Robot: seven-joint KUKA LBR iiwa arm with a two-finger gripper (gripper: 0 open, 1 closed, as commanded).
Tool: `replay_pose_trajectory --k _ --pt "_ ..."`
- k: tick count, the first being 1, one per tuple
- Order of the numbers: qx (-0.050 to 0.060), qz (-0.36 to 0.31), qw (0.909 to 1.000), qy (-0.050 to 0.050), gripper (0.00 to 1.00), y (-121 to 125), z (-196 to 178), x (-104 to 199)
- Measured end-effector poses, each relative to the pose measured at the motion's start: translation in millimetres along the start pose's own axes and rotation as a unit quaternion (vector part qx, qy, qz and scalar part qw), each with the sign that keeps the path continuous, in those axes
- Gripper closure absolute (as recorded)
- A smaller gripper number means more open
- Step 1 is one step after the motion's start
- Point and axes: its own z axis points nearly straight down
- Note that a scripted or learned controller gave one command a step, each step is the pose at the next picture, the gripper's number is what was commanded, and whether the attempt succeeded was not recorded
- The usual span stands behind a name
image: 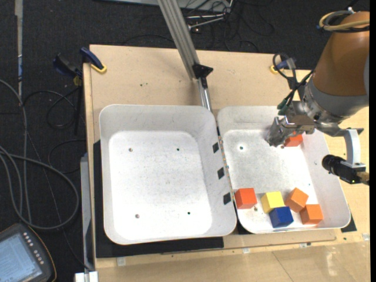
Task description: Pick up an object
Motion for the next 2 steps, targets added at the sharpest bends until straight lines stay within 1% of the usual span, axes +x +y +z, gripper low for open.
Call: replay_pose_trajectory --k 1,2 --pt "0.000 0.000 1.0000 0.000 1.00 20.1 11.8 47.5" --pt "0.001 0.000 1.0000 0.000 1.00 22.2 17.1 93.0"
